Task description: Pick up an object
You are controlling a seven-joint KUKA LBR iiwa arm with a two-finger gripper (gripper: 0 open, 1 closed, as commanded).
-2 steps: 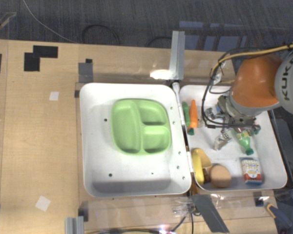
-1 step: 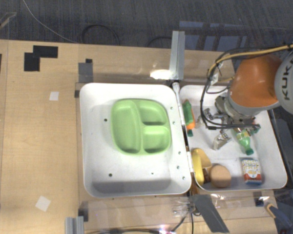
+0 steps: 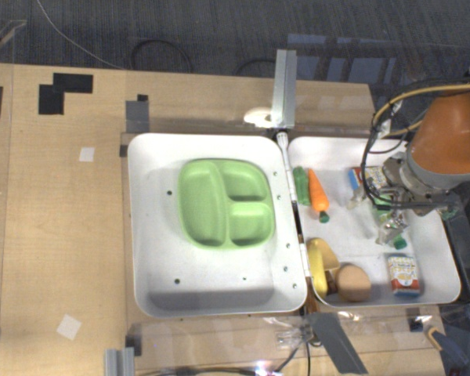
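Nearest me, along the front wall of the right bin (image 3: pixel 453 292), I see a small carton (image 3: pixel 404 275), a brown round object (image 3: pixel 353 282) and a banana (image 3: pixel 319 265) touching it. Farther back, the gripper (image 3: pixel 393 227) hangs low over the bin floor, just behind the carton; whether it is open or closed I cannot tell. Beyond, a carrot (image 3: pixel 319 193) lies beside a green vegetable (image 3: pixel 301 185) against the divider. To the left, the left bin (image 3: pixel 149 210) holds a green divided tray (image 3: pixel 224 202). I would pick the carton as the closest target, centre over it, and descend straight so I clear the wall.
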